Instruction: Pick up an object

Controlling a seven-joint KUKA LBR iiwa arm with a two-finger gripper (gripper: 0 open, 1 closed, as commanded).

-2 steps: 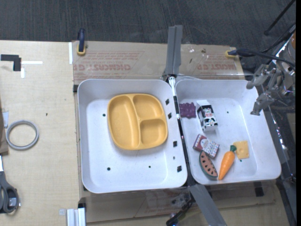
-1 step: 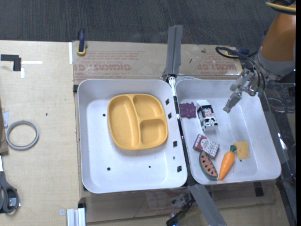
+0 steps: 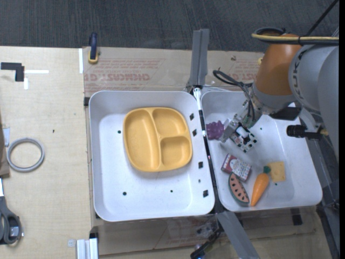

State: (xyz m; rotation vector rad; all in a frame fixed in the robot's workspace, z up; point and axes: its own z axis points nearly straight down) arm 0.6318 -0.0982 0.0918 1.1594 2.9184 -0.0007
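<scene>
Scattered across the right bin (image 3: 302, 193): a purple grape cluster (image 3: 215, 129) at the left wall; a small red-and-white packet (image 3: 236, 167) toward the middle; a watermelon slice (image 3: 239, 188) just near of the packet; an orange carrot (image 3: 260, 188) lying at a slant beside the slice, leafy end pointing far; a yellow cheese wedge (image 3: 278, 171) just right of the carrot's top. All five resting on the bin floor, none lifted.

Lowered into the far half of the same bin, the gripper (image 3: 239, 135), black and white, just right of the grapes and far of the packet. Nothing seen between the fingers; whether spread or closed, impossible to tell from this angle. Above the gripper, the orange band (image 3: 275, 69) of the grey arm (image 3: 318, 85), reaching in from the right, with black cables looping over the far rim.

In the left bin (image 3: 108, 198), a yellow divided plate (image 3: 158, 139) with three compartments, sitting toward the far middle.

Between the bins, a grey divider bar (image 3: 200, 53) running far. On the wooden bench (image 3: 43, 90) at left, a grey tape ring (image 3: 24, 154), well apart from the bins; a blue-handled clamp (image 3: 94, 47) at the far edge.
</scene>
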